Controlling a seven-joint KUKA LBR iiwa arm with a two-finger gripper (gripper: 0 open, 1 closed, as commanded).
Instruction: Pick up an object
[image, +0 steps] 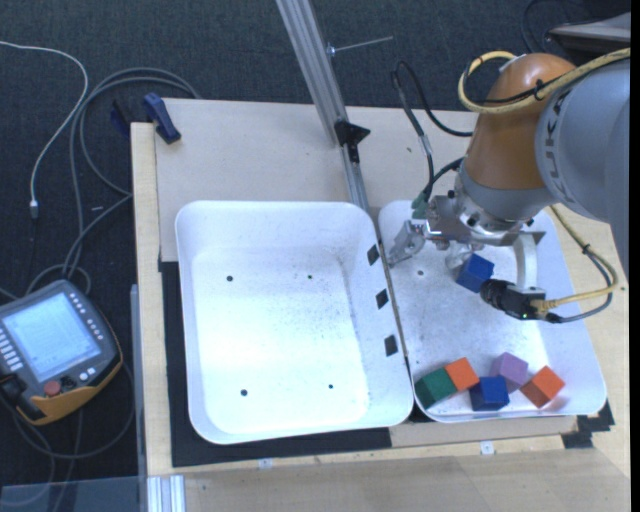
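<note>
Camera view puts my arm (545, 130) over the right bin (575, 345), reaching in from the right, with the pincer (470, 250) hanging low near the bin's upper end. A blue cube (476, 271) sits right under the wrist, but I cannot tell whether it is between the fingers or just lying beside them, nor whether the pincer is released or clenched. Five more blocks lie bunched at the bin's near edge, probably where they slid together: green (434, 385), orange (461, 373), blue (489, 392), purple (512, 368), and another orange (544, 385). The left bin (275, 320) and bench (250, 150) carry no blocks.
</note>
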